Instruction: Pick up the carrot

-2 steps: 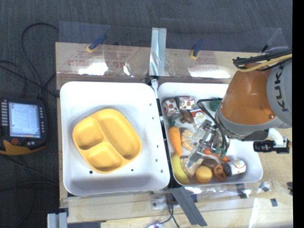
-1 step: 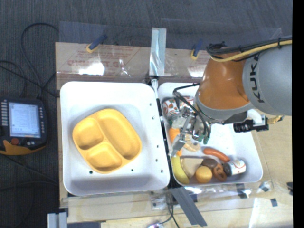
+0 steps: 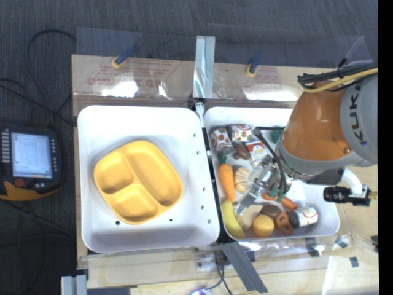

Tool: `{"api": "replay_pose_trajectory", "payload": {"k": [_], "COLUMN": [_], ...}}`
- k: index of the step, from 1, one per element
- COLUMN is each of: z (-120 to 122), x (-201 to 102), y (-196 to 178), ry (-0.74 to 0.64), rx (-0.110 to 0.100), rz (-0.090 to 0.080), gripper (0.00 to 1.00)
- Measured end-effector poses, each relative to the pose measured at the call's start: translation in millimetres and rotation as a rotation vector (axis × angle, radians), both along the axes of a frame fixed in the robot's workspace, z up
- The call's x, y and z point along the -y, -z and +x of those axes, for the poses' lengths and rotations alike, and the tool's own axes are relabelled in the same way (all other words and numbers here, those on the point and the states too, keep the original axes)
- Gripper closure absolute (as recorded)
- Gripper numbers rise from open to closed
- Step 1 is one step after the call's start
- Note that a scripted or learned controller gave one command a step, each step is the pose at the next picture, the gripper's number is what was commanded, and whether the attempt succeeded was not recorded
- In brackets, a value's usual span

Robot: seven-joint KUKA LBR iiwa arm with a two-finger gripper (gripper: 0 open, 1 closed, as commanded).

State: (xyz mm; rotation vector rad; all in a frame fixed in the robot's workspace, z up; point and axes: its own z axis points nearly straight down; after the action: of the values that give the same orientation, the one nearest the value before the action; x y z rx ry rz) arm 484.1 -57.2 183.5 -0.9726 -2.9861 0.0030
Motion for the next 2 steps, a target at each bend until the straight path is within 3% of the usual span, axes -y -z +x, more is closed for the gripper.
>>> {"api": "replay_pose_trajectory", "payload": {"k": [1, 2], "z": [40, 15], "x": [-53, -41], "y": [0, 0], "ry": [-0.156, -0.158], "rx": [0.001, 0.001], "rz": [0.002, 0.0], "gripper": [0.0, 0.0]}}
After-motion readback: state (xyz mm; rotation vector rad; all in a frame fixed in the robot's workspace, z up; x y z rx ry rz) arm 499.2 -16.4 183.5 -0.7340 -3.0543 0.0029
